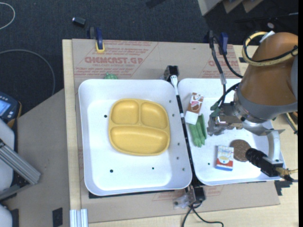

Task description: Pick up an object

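A robotics lab — clamped cardboard bench [142,56], white bins [94,141], loose cables [28,56] on dark carpet.

Reaching in from the right, orange band up top, gripper [218,123] hanging low, pointed down and left.

a yellow divided tray [139,126] lies in the left bin [92,141]. both bins sit on a cardboard sheet [142,56] covering the worktop, clamps [99,39] at its far edge.
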Controlling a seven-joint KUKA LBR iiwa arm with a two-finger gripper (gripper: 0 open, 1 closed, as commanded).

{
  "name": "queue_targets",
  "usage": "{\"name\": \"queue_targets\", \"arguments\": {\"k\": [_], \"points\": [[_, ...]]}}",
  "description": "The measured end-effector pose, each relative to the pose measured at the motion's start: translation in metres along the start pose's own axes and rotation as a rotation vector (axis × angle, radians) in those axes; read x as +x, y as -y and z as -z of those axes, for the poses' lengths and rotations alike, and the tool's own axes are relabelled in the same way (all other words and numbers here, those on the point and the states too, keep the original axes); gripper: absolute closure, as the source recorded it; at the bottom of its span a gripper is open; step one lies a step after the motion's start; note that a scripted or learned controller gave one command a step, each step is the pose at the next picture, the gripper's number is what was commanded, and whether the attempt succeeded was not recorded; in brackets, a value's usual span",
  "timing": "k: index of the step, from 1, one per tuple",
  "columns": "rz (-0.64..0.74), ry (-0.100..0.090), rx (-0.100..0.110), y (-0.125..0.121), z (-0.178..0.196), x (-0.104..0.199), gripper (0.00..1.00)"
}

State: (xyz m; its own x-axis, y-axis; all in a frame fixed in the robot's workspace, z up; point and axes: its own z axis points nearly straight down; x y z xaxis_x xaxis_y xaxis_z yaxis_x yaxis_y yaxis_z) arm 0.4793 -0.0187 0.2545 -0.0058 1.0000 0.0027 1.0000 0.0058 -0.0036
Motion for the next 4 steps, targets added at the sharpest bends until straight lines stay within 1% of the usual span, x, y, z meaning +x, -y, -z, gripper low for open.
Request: {"name": "queue_targets", "arguments": {"k": [1, 2, 3, 4], "points": [[-0.001, 0.000, -0.001, 0.000, -0.001, 0.043, 1.00], [-0.002, 0.001, -0.012, -0.001, 0.075, 0.061, 1.00], [-0.011, 0.004, 0.002, 0.001, 0.036, 0.016, 1.00], [-0.006, 0.003, -0.005, -0.001, 0.048, 0.019, 1.00]]}}
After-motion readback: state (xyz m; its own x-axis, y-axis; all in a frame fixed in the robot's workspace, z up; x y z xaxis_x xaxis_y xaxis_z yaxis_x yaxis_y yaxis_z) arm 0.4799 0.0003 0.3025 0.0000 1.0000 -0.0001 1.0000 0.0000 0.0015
